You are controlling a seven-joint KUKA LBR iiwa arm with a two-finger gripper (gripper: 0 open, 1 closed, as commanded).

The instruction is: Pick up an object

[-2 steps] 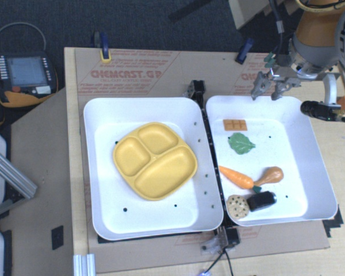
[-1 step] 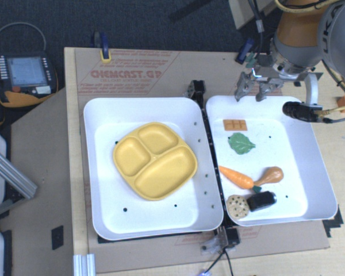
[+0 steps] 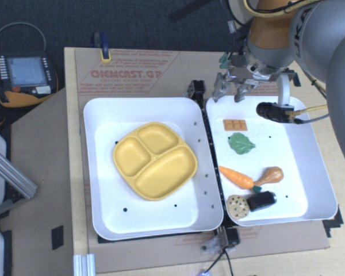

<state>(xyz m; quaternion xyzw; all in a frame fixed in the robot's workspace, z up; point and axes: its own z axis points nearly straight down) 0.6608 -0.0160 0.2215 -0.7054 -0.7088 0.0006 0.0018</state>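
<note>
Overhead, the grey arm (image 3: 325, 33) with its orange band (image 3: 273, 30) comes in from about 1 o'clock, and the gripper (image 3: 230, 94) hangs above the 12 o'clock rim of the right bin (image 3: 310, 171). Its two fingers (image 3: 218, 91) stand apart with bare space between them; nothing is held. In the right bin, reading from 12 towards 6 o'clock: a small orange cracker (image 3: 235, 125), just below it a green leafy piece (image 3: 241, 144), then a carrot (image 3: 237, 177) lying slantwise, its tip towards 9 o'clock. At 3 o'clock of the carrot's thick end lies a brown drumstick (image 3: 268, 176), close to it. At the 6 o'clock end sit a speckled cookie (image 3: 237, 206) and, touching it on the 3 o'clock side, a small black block (image 3: 261, 201). A black fitting (image 3: 276, 112) rests over the bin's 1 o'clock corner. The left bin (image 3: 103, 154) holds a yellow divided plate (image 3: 155, 161) near its centre, three compartments, tilted slightly. A blue-and-yellow clamp (image 3: 104, 48) sits at the board's 11 o'clock edge.
</note>
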